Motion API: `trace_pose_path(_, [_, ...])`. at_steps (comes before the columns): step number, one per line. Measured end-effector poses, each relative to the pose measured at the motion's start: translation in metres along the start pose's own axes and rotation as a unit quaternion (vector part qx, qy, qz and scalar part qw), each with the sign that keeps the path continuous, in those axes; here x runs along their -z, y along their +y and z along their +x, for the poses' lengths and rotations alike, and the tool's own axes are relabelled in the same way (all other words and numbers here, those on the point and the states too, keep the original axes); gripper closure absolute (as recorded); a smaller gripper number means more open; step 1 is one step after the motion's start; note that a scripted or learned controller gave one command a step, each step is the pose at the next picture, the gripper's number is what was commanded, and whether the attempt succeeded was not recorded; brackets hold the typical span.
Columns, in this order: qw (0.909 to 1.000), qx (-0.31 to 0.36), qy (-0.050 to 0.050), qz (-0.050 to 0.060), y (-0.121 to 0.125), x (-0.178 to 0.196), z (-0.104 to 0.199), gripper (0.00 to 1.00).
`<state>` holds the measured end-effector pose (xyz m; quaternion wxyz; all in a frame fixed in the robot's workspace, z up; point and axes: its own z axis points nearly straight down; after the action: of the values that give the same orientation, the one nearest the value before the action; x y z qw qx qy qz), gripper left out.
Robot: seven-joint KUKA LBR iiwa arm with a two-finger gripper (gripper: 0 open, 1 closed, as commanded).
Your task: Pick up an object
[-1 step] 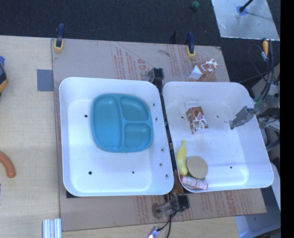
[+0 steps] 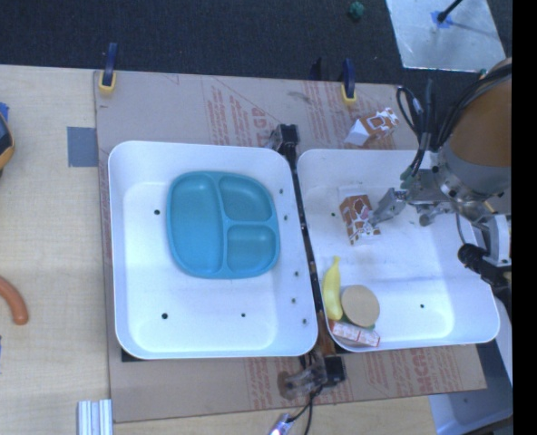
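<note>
1. A smooth teal divided plate, rounded and three-sectioned, lies in the left bin.
2. In the right bin: a crinkled brown-and-white packet, a curved yellow banana, a round tan disc and a flat wrapped bar.
3. The arm reaches in low from the right; its hand sits beside the packet, and I cannot tell its state.

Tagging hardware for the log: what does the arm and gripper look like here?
The arm is bulky, showing a rounded orange section over a grey wrist housing. Black cables loop along its left side. The gripper is grey metal, slim and angular, with a black fitting below the wrist.
</note>
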<state>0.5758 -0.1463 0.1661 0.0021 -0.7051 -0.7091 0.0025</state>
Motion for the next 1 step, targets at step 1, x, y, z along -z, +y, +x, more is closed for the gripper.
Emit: trace_pose_path(1, [1.0, 0.0, 0.0, 0.0, 0.0353, -0.0704, 0.0444, 0.0])
